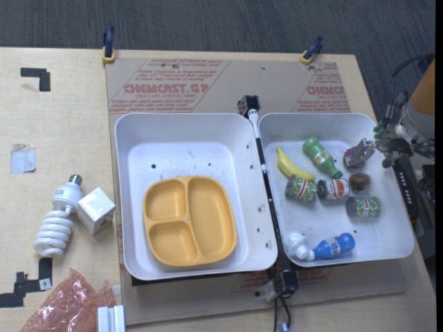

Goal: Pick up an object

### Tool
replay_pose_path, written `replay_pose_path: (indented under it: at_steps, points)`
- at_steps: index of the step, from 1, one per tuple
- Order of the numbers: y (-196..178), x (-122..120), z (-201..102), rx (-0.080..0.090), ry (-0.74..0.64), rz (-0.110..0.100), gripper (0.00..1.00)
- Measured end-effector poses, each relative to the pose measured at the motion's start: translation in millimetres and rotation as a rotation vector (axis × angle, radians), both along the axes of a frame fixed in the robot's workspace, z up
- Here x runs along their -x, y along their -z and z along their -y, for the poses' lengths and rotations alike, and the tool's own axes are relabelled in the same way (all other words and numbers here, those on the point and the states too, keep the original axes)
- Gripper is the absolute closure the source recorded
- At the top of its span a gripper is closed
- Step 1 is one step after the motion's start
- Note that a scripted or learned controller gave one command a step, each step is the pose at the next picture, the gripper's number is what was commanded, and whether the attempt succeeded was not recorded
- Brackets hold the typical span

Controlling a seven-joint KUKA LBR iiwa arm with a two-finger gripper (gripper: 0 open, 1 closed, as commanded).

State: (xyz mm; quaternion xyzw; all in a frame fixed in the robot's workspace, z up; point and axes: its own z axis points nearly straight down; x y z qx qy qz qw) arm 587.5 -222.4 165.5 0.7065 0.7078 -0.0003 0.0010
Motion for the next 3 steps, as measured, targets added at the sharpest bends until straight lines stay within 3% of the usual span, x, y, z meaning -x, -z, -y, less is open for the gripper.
replay_pose_path:
  at_steps: [1,2,3]
  points:
    - [56.4,15.4,-33.5,0.002,-0.002,0.012,0.00]
    - [73.2,69.2,-87.6,-0.002,0.002,-0.001,0.00]
    - [73.4,110.1,-129.9,-0.002,0.003,-0.001,0.00]
